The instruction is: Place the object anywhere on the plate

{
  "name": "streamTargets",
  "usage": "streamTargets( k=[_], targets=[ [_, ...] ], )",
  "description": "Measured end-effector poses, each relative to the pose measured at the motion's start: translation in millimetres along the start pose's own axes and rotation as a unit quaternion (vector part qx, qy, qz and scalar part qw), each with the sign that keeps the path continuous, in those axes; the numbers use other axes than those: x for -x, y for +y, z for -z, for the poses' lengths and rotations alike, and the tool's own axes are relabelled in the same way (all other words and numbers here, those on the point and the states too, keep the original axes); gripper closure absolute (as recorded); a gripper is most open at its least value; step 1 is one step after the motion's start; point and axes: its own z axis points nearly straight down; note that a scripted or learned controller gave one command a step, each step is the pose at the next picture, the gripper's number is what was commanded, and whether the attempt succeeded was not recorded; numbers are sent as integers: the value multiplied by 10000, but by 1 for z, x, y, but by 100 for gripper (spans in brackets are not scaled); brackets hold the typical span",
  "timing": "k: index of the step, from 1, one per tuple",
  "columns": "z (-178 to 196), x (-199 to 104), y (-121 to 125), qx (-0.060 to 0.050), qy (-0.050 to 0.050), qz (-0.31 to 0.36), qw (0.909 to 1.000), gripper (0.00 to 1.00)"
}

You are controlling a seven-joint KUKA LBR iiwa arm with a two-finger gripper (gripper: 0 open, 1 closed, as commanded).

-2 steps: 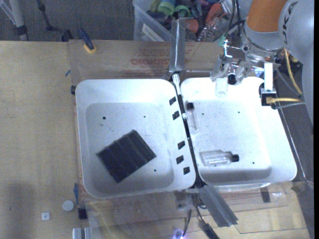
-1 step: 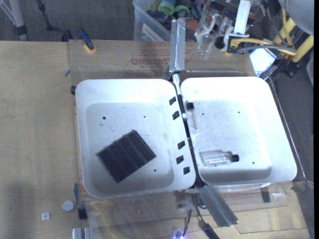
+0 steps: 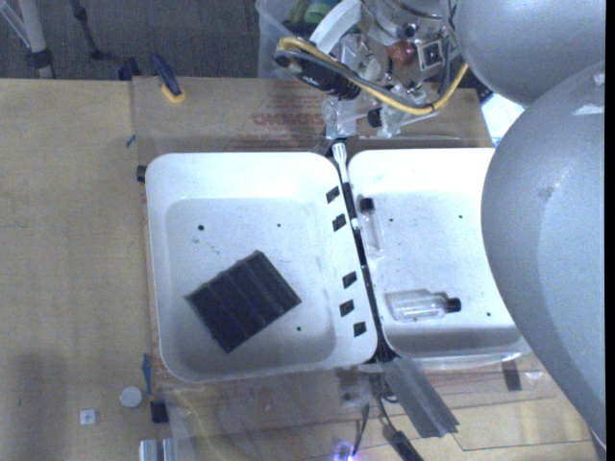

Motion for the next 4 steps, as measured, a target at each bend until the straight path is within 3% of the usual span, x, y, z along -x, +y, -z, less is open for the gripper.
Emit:
streamTargets(
  k=[1,2,3,4],
  targets=[
    [53,-30,-100,8,19,819,9966,100],
    [62,-30,-96,9,34,785,9969,100],
    [52,-25,-110,-9,-31,3260,9454,100],
    [53,-46,-100,10,-6,5363,8440,100]
  ],
)
